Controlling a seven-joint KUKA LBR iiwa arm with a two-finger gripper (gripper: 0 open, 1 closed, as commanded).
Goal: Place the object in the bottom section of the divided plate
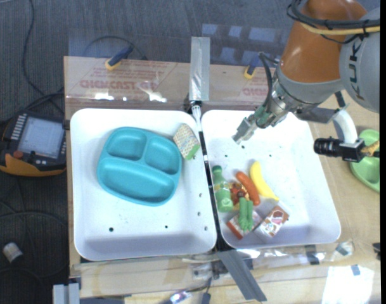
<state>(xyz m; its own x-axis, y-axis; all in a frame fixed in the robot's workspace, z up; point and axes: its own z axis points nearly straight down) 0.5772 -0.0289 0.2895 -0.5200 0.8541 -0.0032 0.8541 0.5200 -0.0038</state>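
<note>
Reading from your left: a handheld pendant [33,145] lies off the tabletop's edge, beside the left bin [91,233]. In that bin sits the teal divided plate [141,164], all three of its sections bare — nothing has been delivered yet. A small yellow-green packet [187,142] leans against the bin wall just beside the plate's upper right rim. Across the central divider, the right bin [307,189] holds the pile you must draw from: a green bottle [222,192], a red toy sausage [247,187], a yellow banana [262,181], a green vegetable piece [244,213] and a small red-and-white carton [271,222], all clustered in the lower half. The pincer [243,132] hangs above the bin's bare upper part, near but apart from the pile; you cannot tell from this angle whether it is spread or pressed together, and nothing shows between its tips. Judged so, the task stands at its beginning — picking, carrying and placing all remain.
</note>
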